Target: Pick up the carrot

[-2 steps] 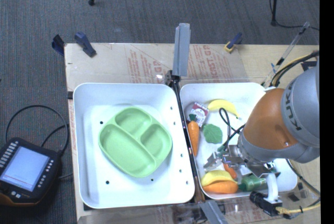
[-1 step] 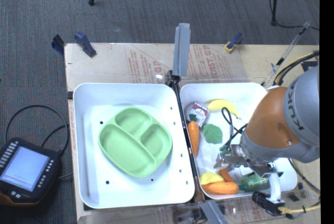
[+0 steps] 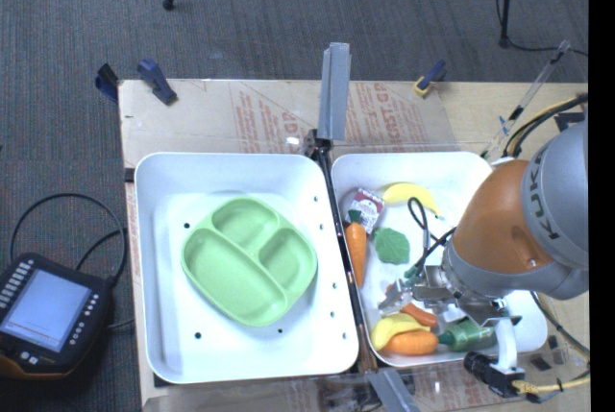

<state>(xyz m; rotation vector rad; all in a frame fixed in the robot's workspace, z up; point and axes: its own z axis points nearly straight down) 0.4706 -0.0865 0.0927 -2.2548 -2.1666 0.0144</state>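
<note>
Carrot lies lengthwise along right bin's left wall, beside green leafy toy; tool hangs low over toys near bin's front; grip state cannot tell; green plate in left bin.

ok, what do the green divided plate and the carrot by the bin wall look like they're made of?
Green divided plate: probably moulded plastic or silicone, matte, one even pastel green with soft rounded compartment ridges and no glare.
Carrot: looks like toy plastic, smooth and slightly glossy, uniform orange with a green cap at its top end; too small to tell hard from soft.
</note>
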